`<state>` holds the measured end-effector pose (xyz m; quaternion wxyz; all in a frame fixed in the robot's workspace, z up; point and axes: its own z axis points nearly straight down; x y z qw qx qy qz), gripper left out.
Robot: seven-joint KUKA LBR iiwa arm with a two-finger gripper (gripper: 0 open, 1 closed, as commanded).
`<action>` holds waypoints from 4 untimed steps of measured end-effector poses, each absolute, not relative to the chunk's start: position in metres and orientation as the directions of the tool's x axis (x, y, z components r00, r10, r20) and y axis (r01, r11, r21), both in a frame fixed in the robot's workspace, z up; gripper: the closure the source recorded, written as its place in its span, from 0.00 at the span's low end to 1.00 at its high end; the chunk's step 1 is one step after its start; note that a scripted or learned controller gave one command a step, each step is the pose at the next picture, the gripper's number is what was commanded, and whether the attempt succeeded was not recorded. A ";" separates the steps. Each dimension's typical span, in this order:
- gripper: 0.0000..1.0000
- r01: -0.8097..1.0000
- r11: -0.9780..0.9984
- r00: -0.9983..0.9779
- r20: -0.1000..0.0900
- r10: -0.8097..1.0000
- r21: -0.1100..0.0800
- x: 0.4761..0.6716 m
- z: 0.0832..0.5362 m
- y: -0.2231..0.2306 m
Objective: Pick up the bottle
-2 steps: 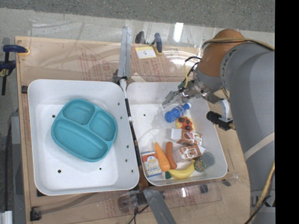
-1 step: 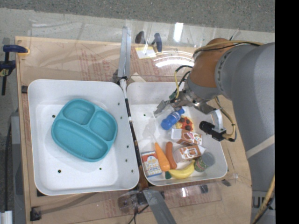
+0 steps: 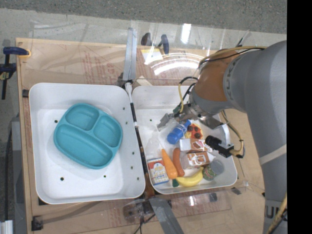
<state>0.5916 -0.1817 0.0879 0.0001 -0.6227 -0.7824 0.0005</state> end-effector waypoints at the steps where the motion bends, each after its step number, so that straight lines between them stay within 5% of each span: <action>1: 0.00 0.933 0.360 -0.360 -0.001 0.933 0.003 0.545 0.089 -0.203; 2: 1.00 0.932 0.362 -0.362 -0.002 0.932 0.006 0.546 0.100 -0.203; 3: 1.00 0.967 0.253 -0.253 -0.003 0.967 0.002 0.540 0.219 -0.197; 4: 1.00 0.998 -0.056 0.056 0.001 0.998 -0.003 0.524 0.208 -0.154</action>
